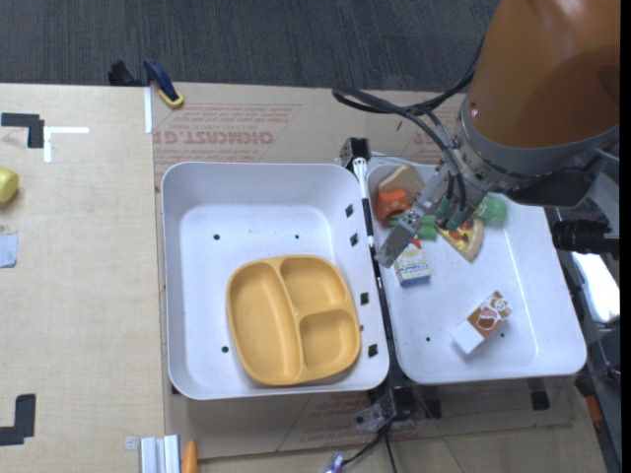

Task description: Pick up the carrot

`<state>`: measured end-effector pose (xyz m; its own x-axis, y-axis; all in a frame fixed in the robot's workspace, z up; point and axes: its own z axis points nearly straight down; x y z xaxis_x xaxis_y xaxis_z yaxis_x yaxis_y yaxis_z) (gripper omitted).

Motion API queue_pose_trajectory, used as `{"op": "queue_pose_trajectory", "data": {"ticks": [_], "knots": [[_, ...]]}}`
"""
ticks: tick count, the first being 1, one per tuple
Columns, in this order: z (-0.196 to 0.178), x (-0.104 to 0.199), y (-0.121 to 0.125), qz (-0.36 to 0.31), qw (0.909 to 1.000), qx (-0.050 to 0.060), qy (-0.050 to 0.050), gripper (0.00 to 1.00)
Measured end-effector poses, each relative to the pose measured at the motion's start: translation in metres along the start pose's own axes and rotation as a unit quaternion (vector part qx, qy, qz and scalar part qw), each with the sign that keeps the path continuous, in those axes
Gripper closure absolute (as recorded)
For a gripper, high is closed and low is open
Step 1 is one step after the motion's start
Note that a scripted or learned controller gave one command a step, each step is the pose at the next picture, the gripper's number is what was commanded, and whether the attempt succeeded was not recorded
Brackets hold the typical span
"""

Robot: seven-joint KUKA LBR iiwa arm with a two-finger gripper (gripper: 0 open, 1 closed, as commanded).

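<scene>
- Lying at about ten o'clock in the right bin [552, 294], the carrot [392, 203] rests on the bin floor, an orange piece with a tan slice of toy bread [398, 178] just behind it toward twelve o'clock.
- Nothing grips the carrot; it sits free, so the pick is not yet made.
- The gripper [402, 233] hangs just toward five o'clock of the carrot, over the bin's left wall, and nothing shows between its tips. Its dark parts blur together, so I cannot tell how wide it stands.
- Judging from this, the approach is near done, while the closing on the carrot and the lift are left.
- Close by at four o'clock of the carrot lie a small blue-and-white carton [413, 265], a pizza slice [465, 236] and a green item [492, 209] partly under the arm [547, 67]; a brown-and-white carton [482, 322] lies well apart toward five o'clock.
- The left bin [197, 205] holds a yellow divided plate [293, 318], and both bins sit on the worktop [79, 294].
</scene>
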<state>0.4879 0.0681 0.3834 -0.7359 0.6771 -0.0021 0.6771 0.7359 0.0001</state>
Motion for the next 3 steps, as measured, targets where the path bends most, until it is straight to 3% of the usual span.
{"op": "queue_pose_trajectory", "data": {"ticks": [1,2,3], "knots": [[0.250,0.022,0.037,-0.059,0.9983,0.001,0.002,0.00],[0.290,0.030,0.043,-0.048,0.9988,-0.002,0.000,0.00],[0.277,0.032,0.053,-0.047,0.9988,-0.014,0.000,1.00]]}}
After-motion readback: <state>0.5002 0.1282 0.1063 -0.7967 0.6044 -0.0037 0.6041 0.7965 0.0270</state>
